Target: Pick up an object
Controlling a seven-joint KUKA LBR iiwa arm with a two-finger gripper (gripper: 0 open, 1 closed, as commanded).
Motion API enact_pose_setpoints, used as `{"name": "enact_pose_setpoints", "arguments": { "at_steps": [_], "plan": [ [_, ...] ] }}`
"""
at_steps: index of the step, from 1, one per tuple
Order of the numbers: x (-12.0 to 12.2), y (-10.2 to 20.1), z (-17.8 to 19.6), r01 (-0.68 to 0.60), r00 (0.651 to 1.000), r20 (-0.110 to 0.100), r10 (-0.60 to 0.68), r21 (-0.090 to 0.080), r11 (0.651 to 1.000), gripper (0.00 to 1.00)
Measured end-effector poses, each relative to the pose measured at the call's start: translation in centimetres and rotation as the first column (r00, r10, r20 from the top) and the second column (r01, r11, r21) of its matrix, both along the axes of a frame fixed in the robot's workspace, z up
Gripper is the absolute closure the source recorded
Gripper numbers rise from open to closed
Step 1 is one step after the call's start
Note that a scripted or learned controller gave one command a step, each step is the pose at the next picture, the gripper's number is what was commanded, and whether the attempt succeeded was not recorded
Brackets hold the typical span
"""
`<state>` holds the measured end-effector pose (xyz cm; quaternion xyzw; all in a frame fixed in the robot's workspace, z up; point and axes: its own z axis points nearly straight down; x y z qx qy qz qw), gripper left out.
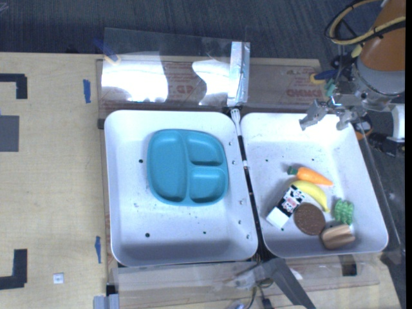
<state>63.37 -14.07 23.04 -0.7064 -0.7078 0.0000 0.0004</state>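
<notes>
Gripper [329, 116] hangs over the far right corner of the right bin [270, 143], its two fingers spread wide with nothing between them; one fingertip sits toward the bin's middle, the other near the right rim. Behind it the grey arm with its orange band [386, 50] rises at the upper right, looped with yellow-and-black cable. Well apart from the gripper, the toys crowd the bin's near right part: a carrot [313, 176], a banana [311, 193] just below it, a small black-and-white carton [286, 206], a brown round cookie [309, 219], a green broccoli piece [344, 211] and a bread roll [337, 236], most touching their neighbours. Bare white floor lies between gripper and cluster. Beside it, the left bin [122, 192] bears a blue divided plate [188, 166].
</notes>
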Motion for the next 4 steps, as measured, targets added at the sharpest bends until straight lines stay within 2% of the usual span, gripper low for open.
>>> {"name": "enact_pose_setpoints", "arguments": {
  "at_steps": [1, 2, 3, 4],
  "plan": [
    [-1.6, 2.7, -9.8, -0.155, 0.988, -0.005, 0.155, 0.002, 0.988, 0.00],
    [-9.5, -1.1, -14.3, -0.166, 0.986, 0.005, 0.166, -0.003, 0.986, 0.00],
    [-9.3, -1.2, -13.1, -0.165, 0.986, 0.012, 0.165, -0.006, 0.986, 1.00],
    [-11.5, 4.2, -2.8, -0.089, 0.996, 0.008, 0.089, -0.001, 0.996, 1.00]
  ]
}}
